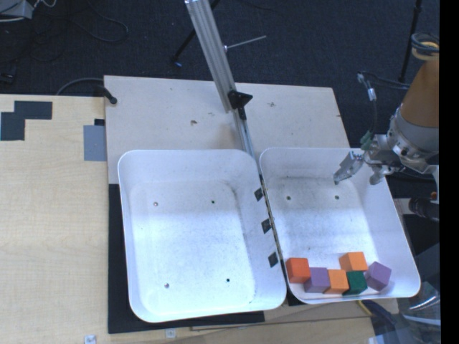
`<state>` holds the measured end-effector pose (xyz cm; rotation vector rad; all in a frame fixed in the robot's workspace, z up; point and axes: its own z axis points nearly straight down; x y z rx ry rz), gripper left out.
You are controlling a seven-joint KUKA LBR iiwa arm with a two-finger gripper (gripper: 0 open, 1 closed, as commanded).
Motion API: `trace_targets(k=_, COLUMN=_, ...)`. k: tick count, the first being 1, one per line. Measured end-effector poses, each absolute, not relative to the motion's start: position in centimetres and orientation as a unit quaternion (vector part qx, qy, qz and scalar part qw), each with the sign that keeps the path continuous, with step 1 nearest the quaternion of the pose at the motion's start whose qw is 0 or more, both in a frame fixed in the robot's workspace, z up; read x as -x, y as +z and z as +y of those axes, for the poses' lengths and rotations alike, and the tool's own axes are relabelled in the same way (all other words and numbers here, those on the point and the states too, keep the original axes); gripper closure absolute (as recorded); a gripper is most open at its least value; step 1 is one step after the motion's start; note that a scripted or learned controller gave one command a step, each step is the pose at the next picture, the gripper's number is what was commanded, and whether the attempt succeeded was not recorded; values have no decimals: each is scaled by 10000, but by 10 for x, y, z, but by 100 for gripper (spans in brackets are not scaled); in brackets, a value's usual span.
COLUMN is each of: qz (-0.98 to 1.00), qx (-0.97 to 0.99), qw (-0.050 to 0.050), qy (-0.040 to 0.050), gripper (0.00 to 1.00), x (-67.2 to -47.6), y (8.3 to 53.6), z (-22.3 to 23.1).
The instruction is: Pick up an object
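hovering over right bin [401,228] far edge, tool [356,168] fingers apart, nothing held; blocks [337,272] clustered at near edge.

Both white bins [190,235] look like smooth matt plastic, scuffed with dark specks. Blocks [337,272] by my bin's near edge: matt painted, wood or foam, can't tell. Bench board [50,213] pale wood grain. Slanted rail [215,52] is ribbed bare metal. My gripper [355,167] is dull grey metal.
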<state>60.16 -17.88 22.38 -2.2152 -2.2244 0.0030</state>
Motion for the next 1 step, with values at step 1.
trace_targets(k=1, qz=-7063, qx=7079, qw=70, qy=37, gripper=0, x=-523, y=144, z=-172)
